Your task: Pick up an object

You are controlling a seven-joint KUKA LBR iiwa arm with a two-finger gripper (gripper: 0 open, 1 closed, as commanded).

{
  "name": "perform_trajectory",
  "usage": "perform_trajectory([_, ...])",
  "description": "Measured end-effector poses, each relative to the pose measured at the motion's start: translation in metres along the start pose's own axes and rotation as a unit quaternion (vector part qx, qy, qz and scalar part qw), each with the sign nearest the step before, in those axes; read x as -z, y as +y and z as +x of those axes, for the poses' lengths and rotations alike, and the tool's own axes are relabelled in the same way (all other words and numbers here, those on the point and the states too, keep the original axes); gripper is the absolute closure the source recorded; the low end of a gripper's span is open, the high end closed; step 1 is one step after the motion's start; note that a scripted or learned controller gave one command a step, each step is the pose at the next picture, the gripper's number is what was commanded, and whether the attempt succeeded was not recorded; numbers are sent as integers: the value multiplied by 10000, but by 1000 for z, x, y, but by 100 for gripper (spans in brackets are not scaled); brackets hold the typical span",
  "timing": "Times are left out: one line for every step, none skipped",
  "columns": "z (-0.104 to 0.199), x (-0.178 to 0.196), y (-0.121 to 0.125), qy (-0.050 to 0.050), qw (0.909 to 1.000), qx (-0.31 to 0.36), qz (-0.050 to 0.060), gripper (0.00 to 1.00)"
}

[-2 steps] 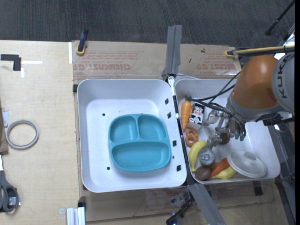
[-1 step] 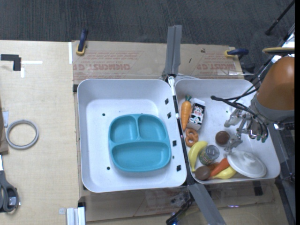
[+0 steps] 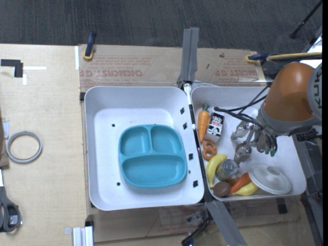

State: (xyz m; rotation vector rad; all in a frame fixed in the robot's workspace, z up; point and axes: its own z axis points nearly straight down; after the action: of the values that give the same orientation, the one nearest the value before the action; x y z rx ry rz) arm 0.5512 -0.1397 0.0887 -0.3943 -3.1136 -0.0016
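Left edge of worktop (image 3: 46,101): grey tape ring (image 3: 23,146) lying flat; scissors (image 3: 7,214) at the near left corner.

Left bin (image 3: 97,111): blue divided plate (image 3: 152,156) at centre, flat, three compartments, nothing on it.

Right bin (image 3: 300,160), along its left wall, far to near: carrot (image 3: 203,124) upright on its length; small black-and-white carton (image 3: 216,126) just beside the carrot; pretzel-shaped ring (image 3: 209,149) below; yellow banana (image 3: 214,167) curved toward the near edge; small glass jar (image 3: 227,169) touching the banana; brown round item (image 3: 221,189) at the near left corner; orange piece (image 3: 239,183) and second yellow piece (image 3: 247,189) crowded beside it; white lid (image 3: 272,180) near the near right corner.

Hand (image 3: 245,145): over the middle of the right bin, above and just right of the jar; fingers spread, nothing between them; not yet at any object.

Judged nearest candidate: glass jar. Expected handling: rigid, smooth, likely slippery, moderately light; prone to tipping or rolling against the banana. Recommended hold: across the body, below the cap, fingers square to the sides. Alternative: banana, plastic-looking, light, curved; hold at mid-length across the narrow width. Avoid the white lid; low, flat, little to pinch except the centre knob. Risk: crowding at the near left corner; neighbours likely nudged on descent.
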Motion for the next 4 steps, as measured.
perform_trajectory([-1,6,0,6,10000,11,4,100])
perform_trajectory([-57,0,36,-13,9993,-385,2,100])
perform_trajectory([-89,2,-45,-26,9962,873,5,100])
perform_trajectory([-89,2,-44,-25,9962,873,4,0])
